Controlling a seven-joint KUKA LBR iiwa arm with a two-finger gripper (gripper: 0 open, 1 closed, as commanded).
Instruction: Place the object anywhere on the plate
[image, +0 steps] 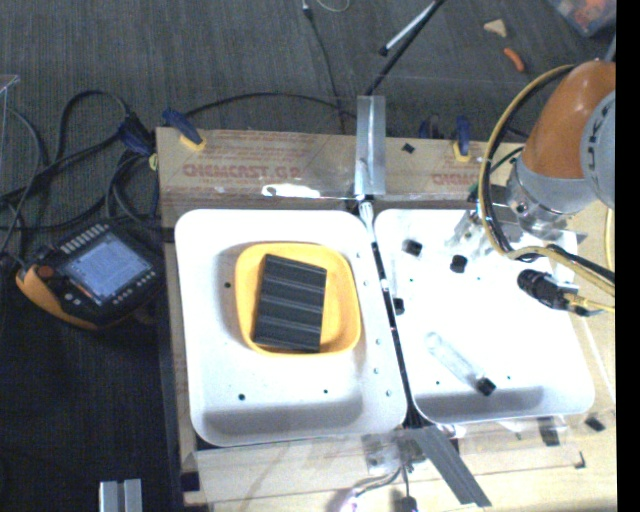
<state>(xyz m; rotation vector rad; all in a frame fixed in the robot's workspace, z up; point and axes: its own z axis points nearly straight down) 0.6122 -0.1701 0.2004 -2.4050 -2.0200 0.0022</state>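
A yellow plate (345, 300) is seen lying in the left bin (205, 330), roughly in its middle. On the plate a dark grey ribbed block (291, 302) is laid flat, its long side running away from the camera and tilted slightly; it rests within the plate's rim, with yellow showing around all of its sides.

The right bin (520, 340) is set just beside the left one, the two rims touching along the middle of the surface (300, 470). In the right bin several small things are scattered: two small black pieces (411, 245) near its far left corner, and a clear tube with a black cap (458, 363) lying at a slant near its front edge.

The arm (565, 130) is seen at the upper right, its orange band above the grey wrist, positioned over the far right part of the right bin, well apart from the plate. The gripper (500, 235) is pointed down towards the bin's far edge, partly hidden among cables; whether it is released or clenched cannot be told, and nothing is seen held in it.

A handheld control unit with a lit screen (95, 275) lies on the floor to the left of the bins.
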